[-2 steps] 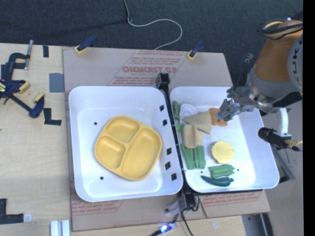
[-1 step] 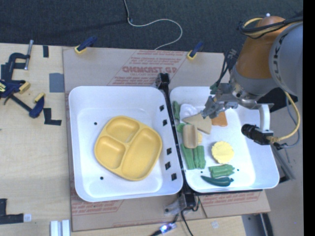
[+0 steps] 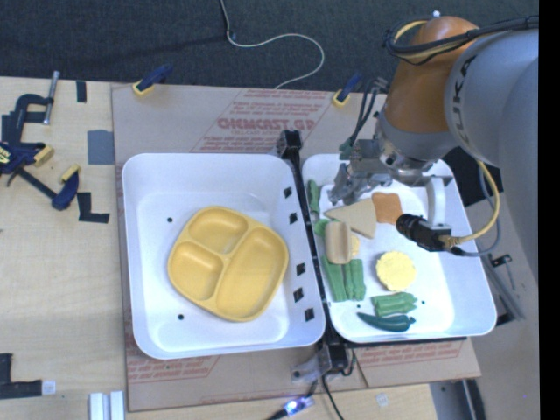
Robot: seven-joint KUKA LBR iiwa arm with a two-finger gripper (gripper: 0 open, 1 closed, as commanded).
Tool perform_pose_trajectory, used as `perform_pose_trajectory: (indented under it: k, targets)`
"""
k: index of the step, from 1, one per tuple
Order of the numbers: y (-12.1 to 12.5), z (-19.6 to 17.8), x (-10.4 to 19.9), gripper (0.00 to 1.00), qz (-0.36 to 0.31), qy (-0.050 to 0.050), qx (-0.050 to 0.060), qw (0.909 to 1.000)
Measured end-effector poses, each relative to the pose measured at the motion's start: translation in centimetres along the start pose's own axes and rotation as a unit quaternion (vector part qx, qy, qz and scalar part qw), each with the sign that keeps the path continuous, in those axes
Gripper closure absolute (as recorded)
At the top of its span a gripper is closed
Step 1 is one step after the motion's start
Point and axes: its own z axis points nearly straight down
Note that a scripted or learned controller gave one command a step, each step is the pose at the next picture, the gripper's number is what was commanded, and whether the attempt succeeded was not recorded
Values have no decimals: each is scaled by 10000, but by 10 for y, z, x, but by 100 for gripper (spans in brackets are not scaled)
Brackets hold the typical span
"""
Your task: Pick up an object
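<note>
Gripper [image 3: 350,185] hangs low in the right bin [image 3: 472,318]; I can't tell its opening. Nearest, I judge, is the tan wedge [image 3: 354,218], just below, lying crosswise.

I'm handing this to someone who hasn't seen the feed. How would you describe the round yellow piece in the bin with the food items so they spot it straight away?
Find the right-hand bin, the one crowded with toy food under the arm. Near its middle lies the round yellow piece, a flat disc. It is the only round item there: the green pepper just below it is long and green, and the tan wedge up-left is triangular.
</note>
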Motion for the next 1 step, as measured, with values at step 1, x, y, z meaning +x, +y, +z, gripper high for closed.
perform_pose_trajectory:
  k: [1]
  targets:
    - [9,13,57,100,8,-10,7,10000]
